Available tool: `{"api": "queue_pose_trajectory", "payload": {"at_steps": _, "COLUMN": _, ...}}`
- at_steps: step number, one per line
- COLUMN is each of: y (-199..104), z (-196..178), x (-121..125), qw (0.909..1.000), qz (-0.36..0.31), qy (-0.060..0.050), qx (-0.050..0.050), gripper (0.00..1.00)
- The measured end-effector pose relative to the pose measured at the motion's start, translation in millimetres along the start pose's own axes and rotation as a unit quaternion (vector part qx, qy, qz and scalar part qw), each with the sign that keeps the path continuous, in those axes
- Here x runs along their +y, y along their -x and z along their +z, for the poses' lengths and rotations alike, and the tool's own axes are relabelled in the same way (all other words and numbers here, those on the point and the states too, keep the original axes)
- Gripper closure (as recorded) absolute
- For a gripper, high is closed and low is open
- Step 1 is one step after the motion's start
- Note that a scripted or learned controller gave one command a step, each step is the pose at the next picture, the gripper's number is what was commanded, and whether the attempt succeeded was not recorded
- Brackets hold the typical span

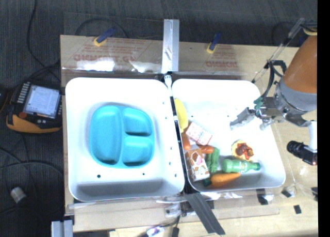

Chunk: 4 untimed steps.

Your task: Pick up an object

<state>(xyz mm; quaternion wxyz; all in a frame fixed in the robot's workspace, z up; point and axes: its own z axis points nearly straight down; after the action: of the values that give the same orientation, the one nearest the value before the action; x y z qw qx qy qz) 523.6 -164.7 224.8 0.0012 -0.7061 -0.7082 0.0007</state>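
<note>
My gripper (252, 121) hangs over the right part of the right bin (221, 89), open, with nothing between its fingers. It is above bare white floor, up and to the right of the pile. Below it lies a small round yellow-and-red piece (242, 149). A green bottle (238, 166) lies on its side near the bin's front, with an orange carrot (225, 178) just in front of it. A small printed carton (197, 163) and a pink-and-white box (198, 133) sit further left. A yellow banana (180, 113) lies along the bin's left wall.
The left bin (77, 96) holds a blue divided plate (122, 135). A metal bar (170, 45) stands behind the divider between the bins. A handheld screen unit (36, 104) lies on the floor at the far left.
</note>
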Motion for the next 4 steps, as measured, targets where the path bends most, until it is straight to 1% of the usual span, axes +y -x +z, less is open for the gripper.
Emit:
{"api": "queue_pose_trajectory", "payload": {"at_steps": 1, "y": -28.9, "z": 104.8, "x": 18.2, "qw": 0.986, "qz": 0.167, "qy": -0.001, "qx": 0.0, "gripper": 0.0}}
{"api": "queue_pose_trajectory", "payload": {"at_steps": 2, "y": -131.8, "z": 41.9, "x": 76.2, "qw": 0.9319, "qz": 0.363, "qy": -0.001, "qx": -0.002, "gripper": 0.0}}
{"api": "queue_pose_trajectory", "payload": {"at_steps": 3, "y": -131.0, "z": 33.9, "x": 75.4, "qw": 0.932, "qz": 0.362, "qy": -0.002, "qx": -0.005, "gripper": 1.0}}
{"api": "queue_pose_trajectory", "payload": {"at_steps": 4, "y": -67.1, "z": 71.1, "x": 127.4, "qw": 0.8209, "qz": 0.571, "qy": 0.0, "qx": -0.003, "gripper": 1.0}}
